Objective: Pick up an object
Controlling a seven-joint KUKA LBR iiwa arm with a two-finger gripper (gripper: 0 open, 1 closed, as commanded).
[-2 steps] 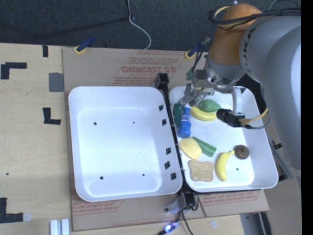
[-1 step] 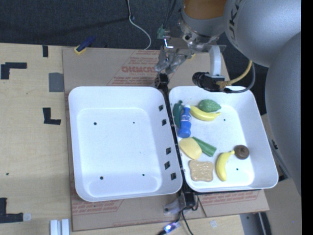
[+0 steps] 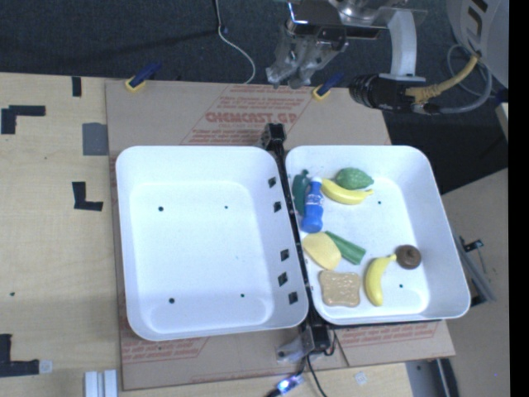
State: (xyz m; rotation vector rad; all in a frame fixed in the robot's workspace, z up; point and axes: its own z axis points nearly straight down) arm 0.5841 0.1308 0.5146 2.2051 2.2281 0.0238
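Near edge, right bin [image 3: 438,222]: cracker [image 3: 340,289] beside small banana [image 3: 376,279]. Brown doughnut [image 3: 407,257] just past banana tip. Yellow lemon [image 3: 321,251] touching green pepper [image 3: 347,247]. Blue bottle [image 3: 312,205] along left wall, dark green piece [image 3: 300,185] beside it. Second banana [image 3: 342,193] under green leaf [image 3: 355,177]. Left bin [image 3: 140,222] alongside. Far back, gripper [image 3: 296,66] hangs high above cardboard, past bins, nothing between fingers; fingers look close together.

Glossy white plastic bins [image 3: 132,172]; matt brown cardboard sheet [image 3: 190,114]; wooden bench [image 3: 50,246].
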